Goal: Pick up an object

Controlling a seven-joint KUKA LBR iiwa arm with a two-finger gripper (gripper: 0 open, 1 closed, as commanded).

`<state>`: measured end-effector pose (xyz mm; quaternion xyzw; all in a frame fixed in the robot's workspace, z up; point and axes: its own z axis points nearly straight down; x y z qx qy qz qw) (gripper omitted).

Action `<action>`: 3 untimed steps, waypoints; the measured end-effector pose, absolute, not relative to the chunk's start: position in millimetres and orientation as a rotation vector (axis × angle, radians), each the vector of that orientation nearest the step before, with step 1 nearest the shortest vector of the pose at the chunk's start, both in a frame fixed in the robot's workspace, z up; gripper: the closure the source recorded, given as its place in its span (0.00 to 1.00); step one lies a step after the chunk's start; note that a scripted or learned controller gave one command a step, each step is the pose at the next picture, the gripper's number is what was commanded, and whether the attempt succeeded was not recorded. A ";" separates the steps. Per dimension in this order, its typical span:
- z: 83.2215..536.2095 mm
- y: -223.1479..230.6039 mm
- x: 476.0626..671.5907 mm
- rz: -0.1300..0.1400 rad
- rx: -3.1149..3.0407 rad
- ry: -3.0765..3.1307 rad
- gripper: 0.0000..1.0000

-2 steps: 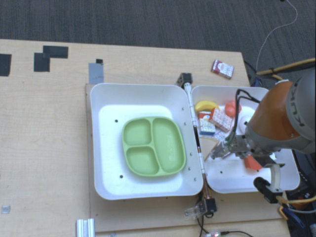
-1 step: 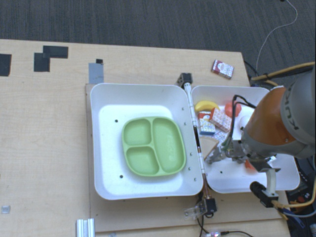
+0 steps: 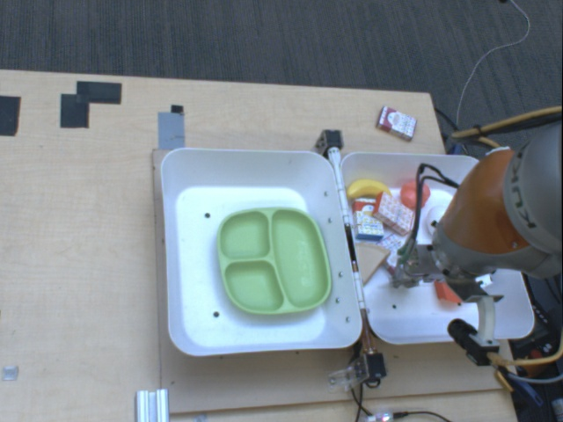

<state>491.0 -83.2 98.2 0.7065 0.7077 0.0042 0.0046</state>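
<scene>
Down in the right bin (image 3: 387,328), the arm (image 3: 488,214) hangs over a heap of small things: a banana (image 3: 368,188), a red piece (image 3: 410,195), little boxes (image 3: 380,215). Its gripper (image 3: 406,269) sits low among them; whether it is clenched, I cannot tell. A green tray (image 3: 274,260) fills the left bin (image 3: 180,262).

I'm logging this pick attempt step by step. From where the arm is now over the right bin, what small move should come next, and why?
Probably a short descent. The gripper hangs over the right bin, close to the small boxes, the banana and an orange piece, with nothing seen between its fingers. The green plate lies apart in the left bin.
</scene>
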 end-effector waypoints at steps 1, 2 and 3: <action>98.1 -83.1 491.0 0.013 2.213 2.216 0.00; 108.6 -82.3 492.5 0.017 2.209 2.218 1.00; 108.6 -82.3 492.5 0.018 2.210 2.217 0.00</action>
